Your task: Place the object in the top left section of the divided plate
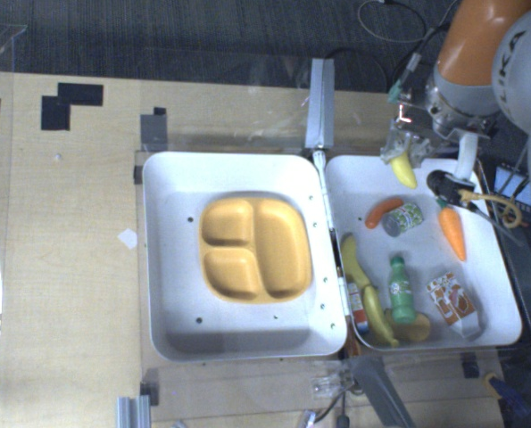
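Note:
The yellow divided plate [256, 246] lies in the middle of the left bin [171, 239]; its top left section [228, 221] holds nothing. My gripper [408, 154] hangs over the far edge of the right bin [497, 324], well to the right of the plate. It is shut on a small yellow banana-like piece [402, 170], which sticks out below the fingertips and tilts down to the right.
The right bin holds a small orange-red vegetable [384, 210], a grey can [403, 219], a carrot [452, 232], a green bottle [400, 288], two bananas [354, 266] and a snack box [451, 297]. A metal divider [319, 105] runs between the bins.

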`<state>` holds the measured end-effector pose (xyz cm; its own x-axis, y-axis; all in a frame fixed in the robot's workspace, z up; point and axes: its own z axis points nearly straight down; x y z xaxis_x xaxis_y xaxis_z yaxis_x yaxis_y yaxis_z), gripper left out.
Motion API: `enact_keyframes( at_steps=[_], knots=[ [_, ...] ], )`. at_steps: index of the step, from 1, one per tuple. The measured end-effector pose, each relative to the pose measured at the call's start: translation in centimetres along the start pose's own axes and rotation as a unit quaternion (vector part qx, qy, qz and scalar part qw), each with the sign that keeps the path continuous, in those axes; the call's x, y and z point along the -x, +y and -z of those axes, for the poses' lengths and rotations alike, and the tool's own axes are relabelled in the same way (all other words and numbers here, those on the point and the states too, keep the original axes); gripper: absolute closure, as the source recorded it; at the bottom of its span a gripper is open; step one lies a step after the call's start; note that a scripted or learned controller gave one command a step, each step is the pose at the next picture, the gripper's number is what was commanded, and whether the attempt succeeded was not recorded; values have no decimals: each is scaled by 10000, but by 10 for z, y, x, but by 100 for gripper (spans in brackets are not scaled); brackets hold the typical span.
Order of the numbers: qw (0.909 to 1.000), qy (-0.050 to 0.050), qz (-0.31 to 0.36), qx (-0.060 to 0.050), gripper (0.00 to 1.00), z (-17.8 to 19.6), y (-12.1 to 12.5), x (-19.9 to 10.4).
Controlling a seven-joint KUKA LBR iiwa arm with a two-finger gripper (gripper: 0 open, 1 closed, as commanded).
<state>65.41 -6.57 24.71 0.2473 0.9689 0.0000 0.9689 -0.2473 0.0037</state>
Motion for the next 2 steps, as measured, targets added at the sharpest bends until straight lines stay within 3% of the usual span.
enact_keyframes(
  at_steps=[1, 2],
  knots=[
    [9993, 8, 377, -4, 100, -39, -150, -6],
    [9997, 8, -247, -8, 100, -40, -132, -88]
  ],
)
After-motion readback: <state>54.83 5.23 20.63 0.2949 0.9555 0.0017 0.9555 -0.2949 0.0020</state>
